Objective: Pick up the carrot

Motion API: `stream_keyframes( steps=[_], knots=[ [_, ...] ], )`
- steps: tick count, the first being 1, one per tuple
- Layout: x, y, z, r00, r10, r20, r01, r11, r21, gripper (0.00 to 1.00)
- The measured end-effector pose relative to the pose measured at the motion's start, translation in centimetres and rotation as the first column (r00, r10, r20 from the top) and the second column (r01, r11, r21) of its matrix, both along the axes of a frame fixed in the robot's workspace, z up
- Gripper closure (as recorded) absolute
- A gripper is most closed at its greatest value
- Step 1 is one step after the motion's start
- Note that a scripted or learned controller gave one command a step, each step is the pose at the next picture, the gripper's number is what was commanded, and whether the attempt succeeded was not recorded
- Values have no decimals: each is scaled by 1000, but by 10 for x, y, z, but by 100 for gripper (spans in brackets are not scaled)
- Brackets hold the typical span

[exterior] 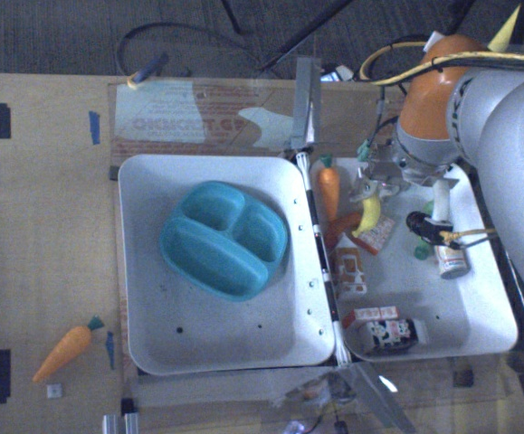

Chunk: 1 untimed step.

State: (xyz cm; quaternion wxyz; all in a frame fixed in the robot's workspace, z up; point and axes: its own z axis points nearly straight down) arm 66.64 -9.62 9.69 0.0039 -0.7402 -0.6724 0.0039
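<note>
in the right bin (492,319), at its 10 o'clock corner: carrot (329,191), upright against the left wall, green top at 12. gripper (376,186) just beside it at 3 o'clock; i cannot tell its state from here. banana (368,216) at 5 o'clock of the carrot, close by. second carrot (65,351) on the bench, outside the left bin (144,333) at 8 o'clock. blue tray (224,239) in the left bin. risk, as i judge it: closing on the banana, or jamming on the wall.
</note>
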Motion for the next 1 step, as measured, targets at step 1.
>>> stream_keyframes(
  steps=[1],
  knots=[
    [-17, 85, 86, 953, -303, 8, 303, 953, -2, 100]
  ],
)
